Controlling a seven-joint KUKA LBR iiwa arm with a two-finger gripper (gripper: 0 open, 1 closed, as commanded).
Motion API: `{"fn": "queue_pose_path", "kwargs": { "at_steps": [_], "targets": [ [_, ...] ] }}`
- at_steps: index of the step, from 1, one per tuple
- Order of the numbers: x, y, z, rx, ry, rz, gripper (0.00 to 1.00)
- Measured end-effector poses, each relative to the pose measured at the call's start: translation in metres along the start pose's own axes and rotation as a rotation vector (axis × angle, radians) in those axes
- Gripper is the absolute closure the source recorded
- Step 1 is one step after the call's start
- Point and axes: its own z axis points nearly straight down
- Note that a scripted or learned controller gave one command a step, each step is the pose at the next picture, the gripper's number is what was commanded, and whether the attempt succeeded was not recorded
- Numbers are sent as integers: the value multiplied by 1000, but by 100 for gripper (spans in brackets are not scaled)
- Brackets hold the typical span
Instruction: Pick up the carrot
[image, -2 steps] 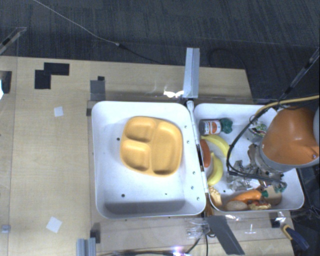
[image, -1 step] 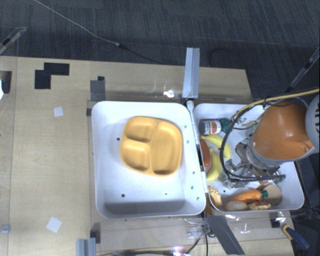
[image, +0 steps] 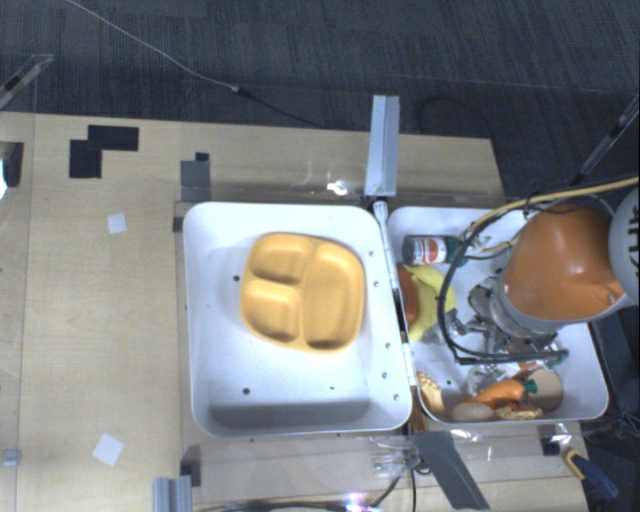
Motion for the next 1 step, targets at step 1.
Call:
{"fn": "queue_pose_path", "kwargs": {
  "at_steps": [1],
  "targets": [
    [31,-41,1,-3,1,167,0]
  ]
}}
